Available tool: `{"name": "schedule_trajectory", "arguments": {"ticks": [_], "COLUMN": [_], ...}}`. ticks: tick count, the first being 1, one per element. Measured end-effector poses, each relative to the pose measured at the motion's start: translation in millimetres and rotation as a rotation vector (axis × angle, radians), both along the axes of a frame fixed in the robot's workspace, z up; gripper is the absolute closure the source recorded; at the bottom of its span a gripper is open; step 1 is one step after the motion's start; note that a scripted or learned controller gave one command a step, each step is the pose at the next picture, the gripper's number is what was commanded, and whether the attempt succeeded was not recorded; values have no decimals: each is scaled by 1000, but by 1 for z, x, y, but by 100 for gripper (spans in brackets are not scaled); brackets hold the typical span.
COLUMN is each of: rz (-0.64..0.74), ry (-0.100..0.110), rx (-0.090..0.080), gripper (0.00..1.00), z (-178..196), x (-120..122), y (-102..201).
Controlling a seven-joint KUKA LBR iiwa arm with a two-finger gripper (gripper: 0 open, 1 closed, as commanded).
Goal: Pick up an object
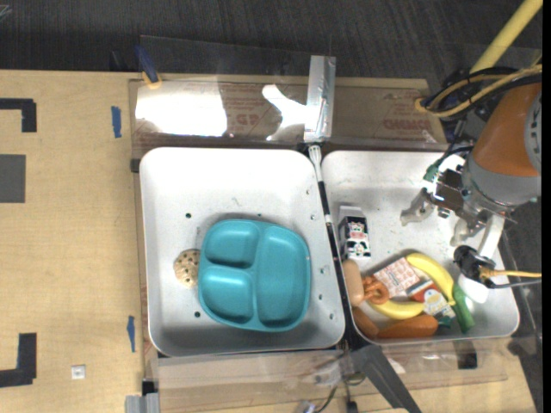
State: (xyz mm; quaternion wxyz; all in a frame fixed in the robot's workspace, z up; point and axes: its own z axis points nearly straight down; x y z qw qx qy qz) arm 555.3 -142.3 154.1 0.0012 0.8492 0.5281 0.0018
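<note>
The gripper (443,206) hangs over the upper right part of the right bin (379,170), below the arm's orange band (510,136). It sits above and right of a pile of toy food in the bin's lower half: a yellow banana (422,286), a red-and-white packet (398,275), a brown sausage (398,327), an orange piece (372,289) and a green piece (461,310). A small black box (355,235) lies near the bin's left wall. Nothing shows in the gripper's grasp.
The left bin (172,179) holds a teal divided plate (256,272) with a cookie (185,266) at its left edge. A metal divider (320,93) stands behind the bins. Yellow cables (465,89) run at the upper right beside the arm.
</note>
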Motion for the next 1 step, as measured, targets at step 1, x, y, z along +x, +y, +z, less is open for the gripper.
{"name": "schedule_trajectory", "arguments": {"ticks": [1], "rz": [-62], "ry": [5], "rx": [2], "gripper": [0], "z": [43], "x": [-38], "y": [18]}}
